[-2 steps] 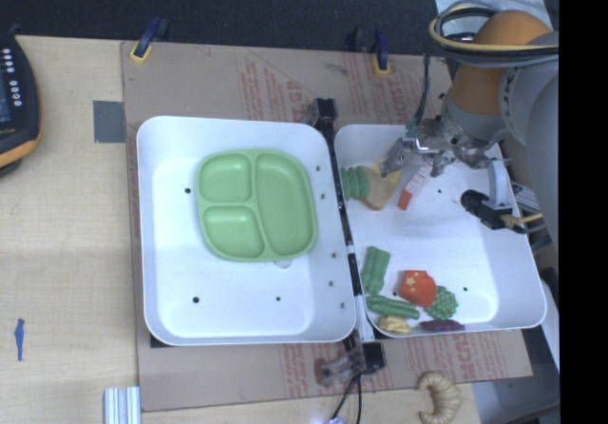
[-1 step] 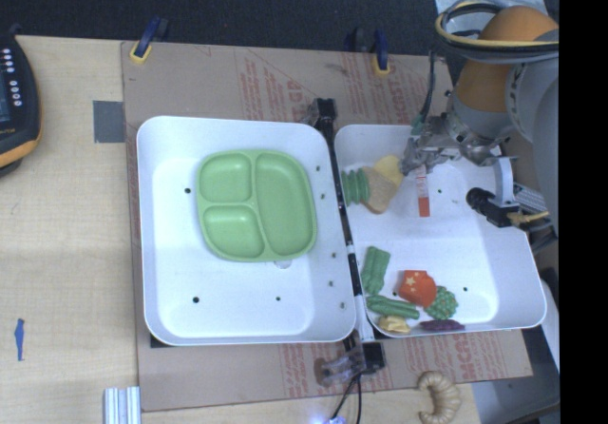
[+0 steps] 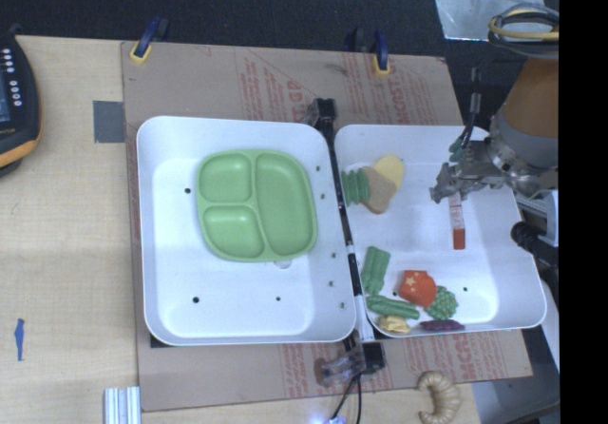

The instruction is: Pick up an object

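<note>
Several toy foods crowd the right bin's (image 3: 518,251) near corner: a tomato (image 3: 415,286), green pods (image 3: 374,269), ready pickings. Farther back, the gripper (image 3: 457,211) hangs over bare floor with a thin red stick (image 3: 459,225) between its narrow fingers. Green divided plate (image 3: 257,204) sits apart.

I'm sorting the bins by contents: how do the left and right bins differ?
The left bin holds a single green divided plate; the right bin holds several small toy foods, such as a tomato. The gripper sits over the right bin, not the left bin. Both are shallow, white, and similar in size.
</note>
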Controlling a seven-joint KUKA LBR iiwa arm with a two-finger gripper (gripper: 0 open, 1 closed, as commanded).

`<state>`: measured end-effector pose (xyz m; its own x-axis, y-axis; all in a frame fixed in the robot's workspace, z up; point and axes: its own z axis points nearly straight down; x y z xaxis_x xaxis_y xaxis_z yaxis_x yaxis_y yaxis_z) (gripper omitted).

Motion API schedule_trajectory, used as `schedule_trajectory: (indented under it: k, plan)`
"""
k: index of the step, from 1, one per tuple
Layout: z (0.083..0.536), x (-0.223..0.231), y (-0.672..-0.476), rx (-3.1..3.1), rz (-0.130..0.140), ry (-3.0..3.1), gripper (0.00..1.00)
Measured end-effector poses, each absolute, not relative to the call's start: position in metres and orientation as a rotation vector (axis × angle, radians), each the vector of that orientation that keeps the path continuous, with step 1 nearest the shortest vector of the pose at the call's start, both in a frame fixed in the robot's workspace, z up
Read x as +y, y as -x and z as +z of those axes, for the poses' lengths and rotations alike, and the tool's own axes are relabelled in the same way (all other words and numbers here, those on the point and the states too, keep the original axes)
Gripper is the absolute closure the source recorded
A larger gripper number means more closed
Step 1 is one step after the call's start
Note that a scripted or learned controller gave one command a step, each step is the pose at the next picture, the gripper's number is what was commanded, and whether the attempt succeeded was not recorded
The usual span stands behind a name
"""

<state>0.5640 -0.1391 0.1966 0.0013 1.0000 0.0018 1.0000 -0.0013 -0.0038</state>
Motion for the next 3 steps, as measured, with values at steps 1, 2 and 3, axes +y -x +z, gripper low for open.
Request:
schedule_trajectory:
  k: [1, 2, 3]
  plan:
    - [0.251, -0.161, -0.553, -2.224, 0.000, 2.224, 1.00]
    - [0.229, -0.094, -0.605, -2.235, 0.001, 2.208, 1.00]
    - [0.223, -0.007, -0.605, -2.233, 0.003, 2.202, 1.00]
